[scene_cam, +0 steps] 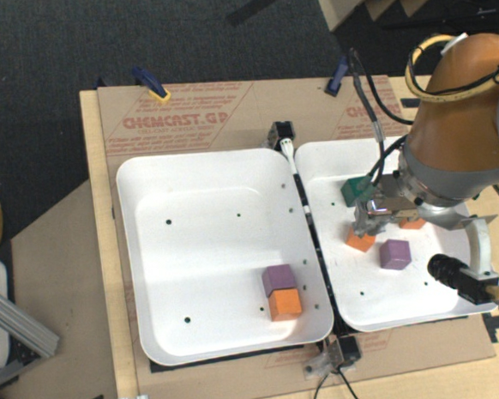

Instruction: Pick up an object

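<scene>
Over the right bin's middle, the gripper hangs just above an orange block; grip state unclear from here. Best descend straight, centred, clear of the purple block nearby.

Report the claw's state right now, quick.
Claw: low in the right bin, directly over the small orange block; whether it is open or closed cannot be told, and no grasp can be confirmed.
</scene>
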Robot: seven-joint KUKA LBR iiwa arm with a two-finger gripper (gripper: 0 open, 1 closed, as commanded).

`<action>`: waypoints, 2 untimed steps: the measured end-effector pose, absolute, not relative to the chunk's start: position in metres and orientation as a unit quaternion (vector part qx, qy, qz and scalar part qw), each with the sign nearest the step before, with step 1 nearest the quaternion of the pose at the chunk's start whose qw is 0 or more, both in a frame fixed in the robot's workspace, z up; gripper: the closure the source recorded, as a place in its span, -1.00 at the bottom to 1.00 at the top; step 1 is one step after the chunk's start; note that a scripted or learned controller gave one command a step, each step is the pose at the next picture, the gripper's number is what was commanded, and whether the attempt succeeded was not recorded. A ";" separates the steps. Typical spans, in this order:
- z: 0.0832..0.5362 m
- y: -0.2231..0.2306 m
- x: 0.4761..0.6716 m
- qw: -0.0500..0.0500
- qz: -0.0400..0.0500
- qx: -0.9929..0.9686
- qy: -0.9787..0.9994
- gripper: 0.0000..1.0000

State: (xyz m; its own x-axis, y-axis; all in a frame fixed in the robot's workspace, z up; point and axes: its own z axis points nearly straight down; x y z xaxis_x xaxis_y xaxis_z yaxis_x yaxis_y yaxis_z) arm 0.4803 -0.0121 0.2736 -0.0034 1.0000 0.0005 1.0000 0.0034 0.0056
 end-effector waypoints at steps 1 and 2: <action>0.436 0.012 0.485 0.006 0.008 0.705 0.709 1.00; 0.438 0.012 0.484 0.002 0.001 0.706 0.708 1.00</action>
